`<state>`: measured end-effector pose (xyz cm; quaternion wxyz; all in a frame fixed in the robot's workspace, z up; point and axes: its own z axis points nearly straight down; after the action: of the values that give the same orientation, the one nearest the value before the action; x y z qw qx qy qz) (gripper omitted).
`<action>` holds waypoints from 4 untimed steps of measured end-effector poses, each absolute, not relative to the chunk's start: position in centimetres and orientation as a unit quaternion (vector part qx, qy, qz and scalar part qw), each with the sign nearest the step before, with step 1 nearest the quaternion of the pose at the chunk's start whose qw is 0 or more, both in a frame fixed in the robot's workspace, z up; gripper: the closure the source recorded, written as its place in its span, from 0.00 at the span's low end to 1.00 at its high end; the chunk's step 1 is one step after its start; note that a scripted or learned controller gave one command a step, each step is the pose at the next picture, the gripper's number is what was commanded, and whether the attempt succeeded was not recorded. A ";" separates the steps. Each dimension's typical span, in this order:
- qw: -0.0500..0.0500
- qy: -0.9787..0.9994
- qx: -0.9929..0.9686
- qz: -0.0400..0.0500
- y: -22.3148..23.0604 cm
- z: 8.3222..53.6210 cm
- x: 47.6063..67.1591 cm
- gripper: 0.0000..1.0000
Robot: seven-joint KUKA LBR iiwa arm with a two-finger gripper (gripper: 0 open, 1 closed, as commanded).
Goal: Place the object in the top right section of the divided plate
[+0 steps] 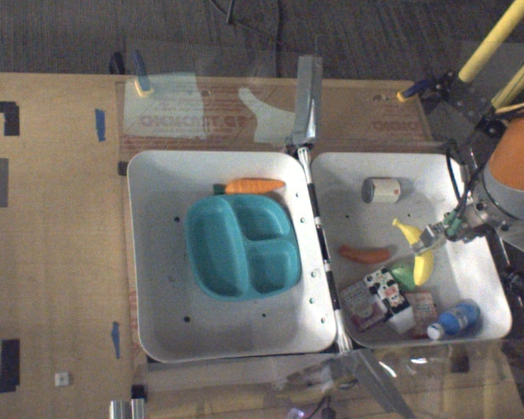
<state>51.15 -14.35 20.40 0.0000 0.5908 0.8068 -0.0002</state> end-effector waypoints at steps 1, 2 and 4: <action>-0.001 0.825 0.565 0.000 -9.7 22.0 48.1 1.00; -0.001 0.813 0.582 -0.001 -7.5 18.3 48.0 1.00; 0.000 0.756 0.655 -0.001 -7.7 18.9 48.8 1.00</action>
<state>48.83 -7.69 18.91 0.0003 0.6547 0.7559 -0.0005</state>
